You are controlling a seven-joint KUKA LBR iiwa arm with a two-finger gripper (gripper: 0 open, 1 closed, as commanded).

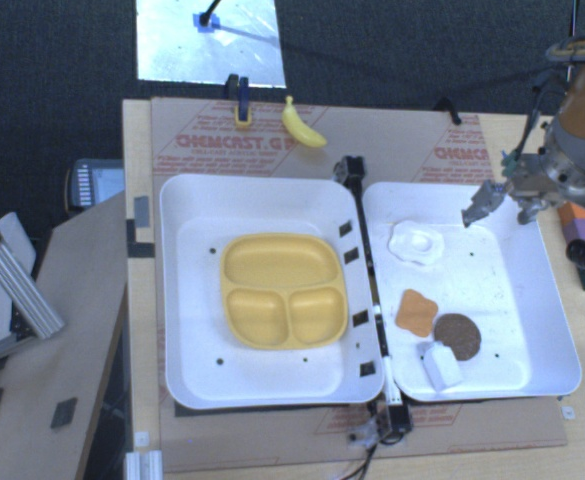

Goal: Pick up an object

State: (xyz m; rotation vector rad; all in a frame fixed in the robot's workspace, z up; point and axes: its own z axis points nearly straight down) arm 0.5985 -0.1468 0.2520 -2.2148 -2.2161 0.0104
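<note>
On the left of the bench [142, 268] the left bin [187, 368] holds a yellow compartment tray [277, 290] lying flat near its middle, and a yellow banana [303, 127] lies on the cardboard beyond that bin's far edge, outside both bins. Moving right, the right bin [532, 348] carries four small things: a white fried-egg piece [416, 242] towards the far left part, an orange wedge [416, 312] nearer the front, a brown round patty [458, 335] just beside the wedge, and a small white block [440, 366] touching the patty's front-left edge. Further right, the pincer [500, 205] hangs over the far side of the right bin with its two fingers spread and nothing between them, well apart from the egg piece and farther still from the front cluster. This looks like the approach step, with no object yet grasped. The next move calls for travelling left over a chosen thing, most likely the egg piece as the nearest and least crowded, then descending with the fingers straddling it before closing.
</note>
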